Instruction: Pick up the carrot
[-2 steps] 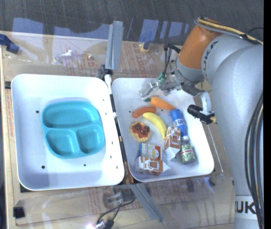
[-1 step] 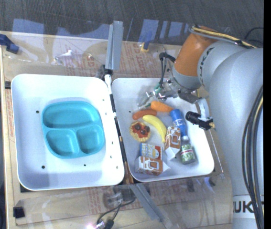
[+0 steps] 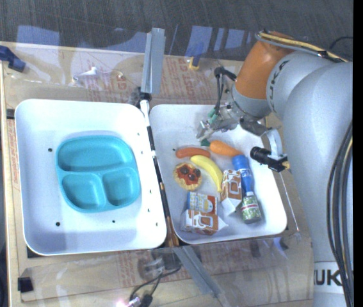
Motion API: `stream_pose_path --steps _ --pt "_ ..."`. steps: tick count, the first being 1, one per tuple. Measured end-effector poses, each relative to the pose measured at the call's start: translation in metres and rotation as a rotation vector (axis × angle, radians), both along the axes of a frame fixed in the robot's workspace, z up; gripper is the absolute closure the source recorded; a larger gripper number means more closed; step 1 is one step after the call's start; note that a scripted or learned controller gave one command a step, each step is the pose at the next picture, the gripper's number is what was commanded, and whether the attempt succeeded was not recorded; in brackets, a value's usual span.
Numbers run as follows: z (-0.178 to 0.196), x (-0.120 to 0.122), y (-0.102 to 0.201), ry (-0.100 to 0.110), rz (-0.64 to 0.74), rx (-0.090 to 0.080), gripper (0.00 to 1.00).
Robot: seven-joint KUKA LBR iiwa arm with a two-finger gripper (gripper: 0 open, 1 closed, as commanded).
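The carrot [image 3: 225, 149] is orange and lies in the upper middle of the right bin [image 3: 168, 123], pointing right. My gripper [image 3: 208, 127] hangs just above and to the left of it, close over the bin floor. Nothing shows between the fingers, and the carrot rests on the bin floor apart from them.
Around the carrot in the right bin lie a sausage [image 3: 193, 152], a banana [image 3: 209, 169], a small tart [image 3: 188, 176], a blue bottle [image 3: 246, 188] and two cartons [image 3: 201, 212]. The left bin [image 3: 31, 117] holds a blue divided tray [image 3: 98, 171]. My arm covers the right side.
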State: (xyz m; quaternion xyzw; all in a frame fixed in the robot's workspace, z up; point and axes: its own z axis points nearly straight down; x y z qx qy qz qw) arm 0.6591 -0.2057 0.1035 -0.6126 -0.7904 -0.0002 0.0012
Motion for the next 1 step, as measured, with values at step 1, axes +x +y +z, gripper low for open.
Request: stream_pose_path --steps 1 --pt "0.1048 -0.0017 0.0218 -0.004 0.234 -0.003 1.00"
